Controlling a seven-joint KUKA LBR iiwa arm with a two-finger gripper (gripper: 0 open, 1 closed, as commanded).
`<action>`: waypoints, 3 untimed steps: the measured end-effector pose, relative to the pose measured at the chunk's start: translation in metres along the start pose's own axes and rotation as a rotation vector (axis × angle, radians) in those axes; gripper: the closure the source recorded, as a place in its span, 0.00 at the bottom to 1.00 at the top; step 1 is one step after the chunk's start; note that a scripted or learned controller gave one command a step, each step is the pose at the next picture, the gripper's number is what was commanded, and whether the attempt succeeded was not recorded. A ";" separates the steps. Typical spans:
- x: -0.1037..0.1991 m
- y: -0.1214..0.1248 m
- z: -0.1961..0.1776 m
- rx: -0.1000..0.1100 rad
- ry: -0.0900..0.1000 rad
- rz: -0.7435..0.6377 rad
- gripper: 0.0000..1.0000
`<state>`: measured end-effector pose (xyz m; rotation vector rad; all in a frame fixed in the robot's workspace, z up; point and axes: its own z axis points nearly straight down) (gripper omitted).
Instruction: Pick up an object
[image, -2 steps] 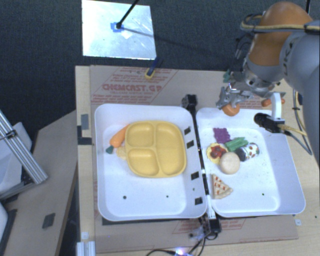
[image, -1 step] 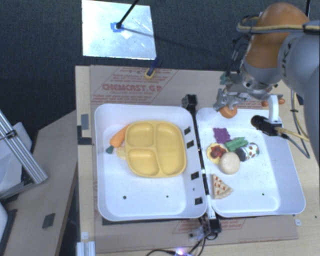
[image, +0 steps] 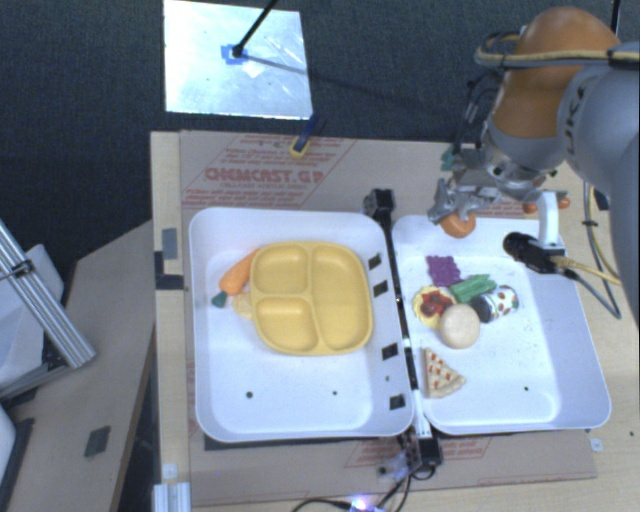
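Overhead, the gripper (image: 460, 212) hung at the right bin's (image: 575, 330) far edge, its fingers closed around an orange ball (image: 459, 225). Below it lay purple grapes (image: 443, 268), a green piece (image: 470, 288), a bun (image: 460, 326) and a pizza slice (image: 440, 373). Left of it sat a yellow tray (image: 305, 297) and a carrot (image: 237, 273).
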<state>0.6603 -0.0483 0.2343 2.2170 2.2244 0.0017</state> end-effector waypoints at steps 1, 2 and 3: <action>-0.008 -0.001 0.011 0.000 -0.001 0.003 1.00; 0.007 -0.009 0.005 0.000 0.000 -0.002 1.00; 0.002 0.001 -0.001 -0.002 0.000 -0.002 1.00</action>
